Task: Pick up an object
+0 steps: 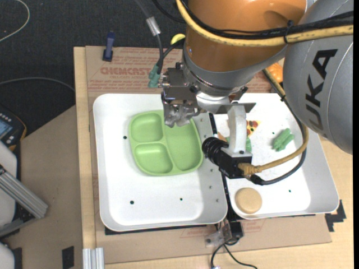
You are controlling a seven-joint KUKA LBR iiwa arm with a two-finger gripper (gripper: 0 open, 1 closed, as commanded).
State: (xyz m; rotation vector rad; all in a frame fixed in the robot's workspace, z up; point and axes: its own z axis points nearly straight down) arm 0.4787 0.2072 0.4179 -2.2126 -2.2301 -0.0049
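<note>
Arm [328, 66] reaching in from the right, its grey casing and orange band [241, 15] taking up the top of the scene. The wrist points straight down over the left bin [106, 167]. The claw [178, 116] sits low at the far right corner of the green plate [162, 147], right at its rim or just above it. From up here I cannot tell whether the claw is wide or narrow, and nothing can be seen gripped in it.

The green plate is a divided one with three compartments. It lies flat in the middle of the left bin, with its right edge near the wall shared with the right bin [314, 198].

In the right bin, a small green piece [282, 139] lies toward the far side. A round tan disc [248, 199] sits at the near left corner, well apart from it. Something orange and dark [253, 126] peeks out just beside the wrist hardware, too hidden to name.

Both bins rest on a brown cardboard sheet [90, 94] on the bench. A small blue item [108, 46] lies at the sheet's far left corner.

Red print on the cardboard [124, 70] seems to read "CHEMCAST", and the smaller lines around it are too fine to read. The arm's casing carries large black letters [324, 86], of which "UKA" shows.
</note>
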